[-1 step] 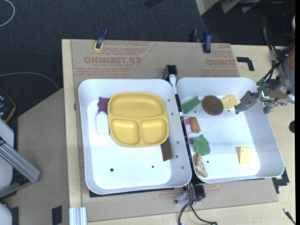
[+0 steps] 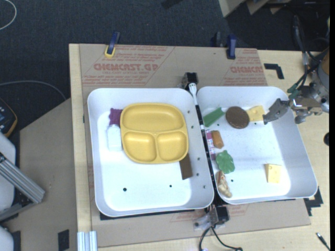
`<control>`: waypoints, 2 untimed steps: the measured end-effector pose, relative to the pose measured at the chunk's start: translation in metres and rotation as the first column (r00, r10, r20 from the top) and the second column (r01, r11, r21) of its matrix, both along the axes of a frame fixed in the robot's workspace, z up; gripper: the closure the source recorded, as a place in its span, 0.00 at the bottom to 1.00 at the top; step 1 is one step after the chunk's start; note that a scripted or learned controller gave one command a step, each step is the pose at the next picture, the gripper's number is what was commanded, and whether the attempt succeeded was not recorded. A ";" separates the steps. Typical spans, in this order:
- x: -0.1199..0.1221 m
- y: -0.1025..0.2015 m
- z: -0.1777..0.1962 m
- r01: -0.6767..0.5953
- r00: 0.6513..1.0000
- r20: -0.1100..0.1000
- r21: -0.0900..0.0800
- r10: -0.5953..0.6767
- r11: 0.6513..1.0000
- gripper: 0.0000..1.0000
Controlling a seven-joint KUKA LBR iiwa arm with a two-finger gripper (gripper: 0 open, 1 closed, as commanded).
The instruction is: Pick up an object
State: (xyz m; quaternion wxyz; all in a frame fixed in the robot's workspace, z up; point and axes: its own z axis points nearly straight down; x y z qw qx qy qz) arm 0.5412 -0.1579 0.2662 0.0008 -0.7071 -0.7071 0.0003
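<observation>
The arm is cut off at the picture's right side, and its gripper (image 2: pixel 273 112) hangs over the right bin's (image 2: pixel 293 156) far right corner; I cannot tell how it is set. A brown disc (image 2: pixel 237 117) lies near the far edge. The bench (image 2: pixel 167 64) is brown board over dark carpet (image 2: pixel 47 14).

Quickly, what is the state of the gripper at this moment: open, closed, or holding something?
Gripper: cannot be told; it sits at the right bin's far right edge, and nothing is seen held in it.
</observation>
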 end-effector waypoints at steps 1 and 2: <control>-0.005 -0.005 -0.045 0.001 1.000 -0.005 0.002 -0.001 1.000 0.00; 0.000 0.003 -0.091 0.000 1.000 -0.004 0.002 0.000 1.000 0.00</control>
